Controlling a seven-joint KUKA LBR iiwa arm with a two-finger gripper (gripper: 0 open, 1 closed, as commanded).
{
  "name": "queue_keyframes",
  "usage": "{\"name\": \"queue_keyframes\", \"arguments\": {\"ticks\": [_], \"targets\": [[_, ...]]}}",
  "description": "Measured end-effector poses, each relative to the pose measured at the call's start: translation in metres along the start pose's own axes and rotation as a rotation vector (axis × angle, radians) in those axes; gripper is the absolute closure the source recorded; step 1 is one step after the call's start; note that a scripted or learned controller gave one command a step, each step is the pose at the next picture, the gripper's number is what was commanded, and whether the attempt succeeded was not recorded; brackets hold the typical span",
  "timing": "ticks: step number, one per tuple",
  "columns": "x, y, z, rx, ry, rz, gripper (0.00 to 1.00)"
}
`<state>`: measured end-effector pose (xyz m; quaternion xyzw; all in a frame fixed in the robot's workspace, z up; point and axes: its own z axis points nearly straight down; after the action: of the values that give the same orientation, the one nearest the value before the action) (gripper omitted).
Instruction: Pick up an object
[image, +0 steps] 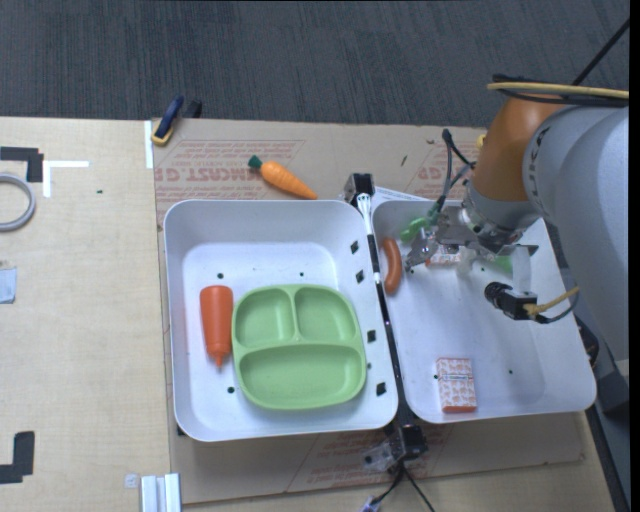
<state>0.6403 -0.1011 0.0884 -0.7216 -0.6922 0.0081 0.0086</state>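
Gripper (432, 243) low — beside hot dog (392, 266)

Gripper (432, 245) low (arm from right)

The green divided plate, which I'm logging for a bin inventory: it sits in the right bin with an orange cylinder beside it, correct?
Not quite. The camera view shows the green divided plate in the left bin, not the right; the orange cylinder is beside it.

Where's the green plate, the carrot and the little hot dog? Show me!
Green plate (300, 347): camera view, on the ridge between its compartments, left bin.
Carrot (286, 179): camera view, on its orange body, on the cardboard behind the bins.
Hot dog (392, 266): camera view, mid-length, by the right bin's left wall.
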Motion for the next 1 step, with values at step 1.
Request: {"name": "queue_keyframes", "arguments": {"ticks": [1], "targets": [[-0.0006, 0.0014, -0.0081, -0.008, -0.004, -0.003, 1.0]]}}
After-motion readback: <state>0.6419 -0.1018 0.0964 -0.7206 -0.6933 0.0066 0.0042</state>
